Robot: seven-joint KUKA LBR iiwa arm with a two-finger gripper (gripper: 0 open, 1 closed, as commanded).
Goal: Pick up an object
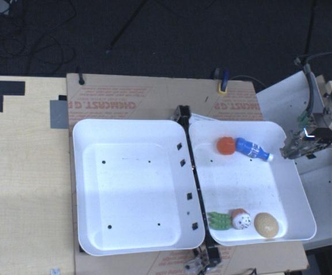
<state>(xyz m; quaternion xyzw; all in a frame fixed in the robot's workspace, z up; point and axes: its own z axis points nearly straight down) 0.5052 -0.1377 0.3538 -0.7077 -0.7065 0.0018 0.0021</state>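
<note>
Near right bin's [295, 171] far edge: orange ball [226, 145] beside blue bottle [252, 149]. Near edge held green toy [218, 220], spotted ball [241, 219], tan ball [266, 224]. Gripper [303, 144] hovered past right edge; grip state could not be told.

A single fixed camera hangs above the worktop [23, 171] and looks down at a slant, from far enough off to take in both white bins whole. The left bin [80, 188] and right bin [295, 202] sit low and central in the frame, with dark floor [154, 27] beyond the worktop's far edge.
</note>
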